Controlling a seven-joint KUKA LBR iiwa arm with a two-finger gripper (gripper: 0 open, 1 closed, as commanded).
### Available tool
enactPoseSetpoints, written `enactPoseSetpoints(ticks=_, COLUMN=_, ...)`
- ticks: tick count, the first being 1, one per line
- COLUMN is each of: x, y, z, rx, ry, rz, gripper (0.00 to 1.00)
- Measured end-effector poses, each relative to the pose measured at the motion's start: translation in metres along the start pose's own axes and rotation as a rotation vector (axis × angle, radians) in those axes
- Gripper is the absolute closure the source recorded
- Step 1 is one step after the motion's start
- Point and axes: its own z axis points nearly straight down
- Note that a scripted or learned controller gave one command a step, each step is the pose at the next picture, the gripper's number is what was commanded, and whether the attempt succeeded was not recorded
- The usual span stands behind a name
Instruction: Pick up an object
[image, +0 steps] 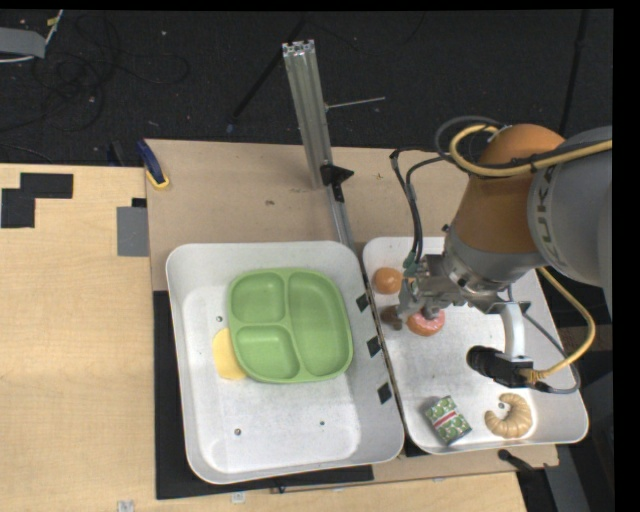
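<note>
Tool (420, 300) hangs low in the right bin (450, 372), at its upper left part, right above a pink ring (428, 323). Whether the tool is wide, narrow or holding the ring I cannot tell, as the arm (510, 215) covers it from above. An orange ball (386, 281) lies just beside the tool, near the bin's left wall. A small green box (446, 420) and a croissant (512, 415) lie near the bin's front edge, well apart from the tool. The left bin (280, 430) holds a green divided plate (290, 325), with a yellow piece (226, 358) partly under the plate's left rim.
</note>
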Motion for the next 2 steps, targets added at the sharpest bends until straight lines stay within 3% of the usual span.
enactPoseSetpoints(ticks=1, x=0.057, y=-0.004, z=0.004, rx=0.000, ry=0.001, rz=-0.002, gripper=1.00)
enactPoseSetpoints(ticks=2, x=0.107, y=-0.008, z=-0.015, rx=-0.003, ry=0.000, rz=-0.002, gripper=1.00)
